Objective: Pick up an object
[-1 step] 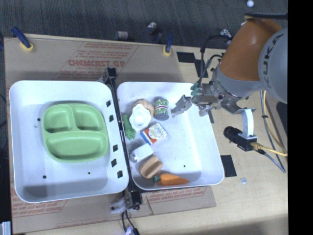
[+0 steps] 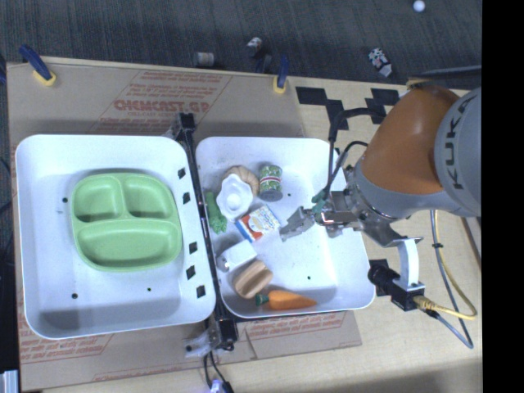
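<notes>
My gripper (image 2: 296,223) hangs over the middle of the right bin (image 2: 348,297), reaching in from the right, just right of a small red, white and blue carton (image 2: 259,222). Nothing shows in its grip. Around it lie a green can (image 2: 271,181), a white cup (image 2: 233,196) against a tan bread roll (image 2: 244,175), a green leafy piece (image 2: 215,217), a white block (image 2: 236,256), a hot dog bun (image 2: 251,278) and an orange carrot (image 2: 286,301) at the bin's near edge.
The left bin (image 2: 37,301) holds a green divided plate (image 2: 125,219). A black divider rail (image 2: 199,228) runs between the bins. The arm's orange band (image 2: 405,142) and cables (image 2: 446,301) overhang the right bin's right side.
</notes>
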`<state>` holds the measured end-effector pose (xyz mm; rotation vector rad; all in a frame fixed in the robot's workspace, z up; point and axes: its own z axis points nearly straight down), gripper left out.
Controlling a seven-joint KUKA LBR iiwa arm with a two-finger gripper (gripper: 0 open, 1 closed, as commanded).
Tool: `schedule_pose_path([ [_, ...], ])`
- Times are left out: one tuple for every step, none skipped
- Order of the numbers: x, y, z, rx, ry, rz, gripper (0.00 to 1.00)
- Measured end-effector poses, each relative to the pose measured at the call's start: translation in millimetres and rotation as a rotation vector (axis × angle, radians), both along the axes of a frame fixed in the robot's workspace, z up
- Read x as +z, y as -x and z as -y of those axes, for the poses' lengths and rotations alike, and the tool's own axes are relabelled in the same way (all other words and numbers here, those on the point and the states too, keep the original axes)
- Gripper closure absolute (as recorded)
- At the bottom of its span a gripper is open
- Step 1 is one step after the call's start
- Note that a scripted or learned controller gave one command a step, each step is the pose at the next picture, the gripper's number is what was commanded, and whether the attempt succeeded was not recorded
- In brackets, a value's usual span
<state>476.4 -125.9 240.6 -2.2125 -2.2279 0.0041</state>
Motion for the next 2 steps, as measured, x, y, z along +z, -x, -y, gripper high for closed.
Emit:
schedule_pose_path([
  [27,-5,81,-0.003,0.001,0.003,0.0],
  [-149,0,85,0.0,-0.002,0.001,0.0],
])
